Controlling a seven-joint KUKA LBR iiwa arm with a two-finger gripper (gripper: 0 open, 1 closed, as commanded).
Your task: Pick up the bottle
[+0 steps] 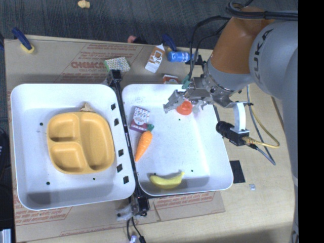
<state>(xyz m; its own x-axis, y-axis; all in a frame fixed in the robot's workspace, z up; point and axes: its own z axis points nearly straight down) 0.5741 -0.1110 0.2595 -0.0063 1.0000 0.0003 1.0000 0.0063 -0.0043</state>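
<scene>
My gripper (183, 101) hangs over the far part of the right bin (212, 156), near its back wall. A small orange-red object (184, 108), possibly the bottle or its cap, lies directly under the gripper, partly hidden by it. Whether it is touching the gripper or resting on the bin floor is unclear from this angle. The grey arm with its orange band (238, 39) comes in from the upper right.
The right bin also holds a purple packet (140, 118), a carrot (143, 144) and a banana (166, 179). A yellow divided plate (80, 142) sits in the left bin (25, 186). Behind the bins lie a small carton (155, 58), a blue item (177, 57) and a green packet (117, 63).
</scene>
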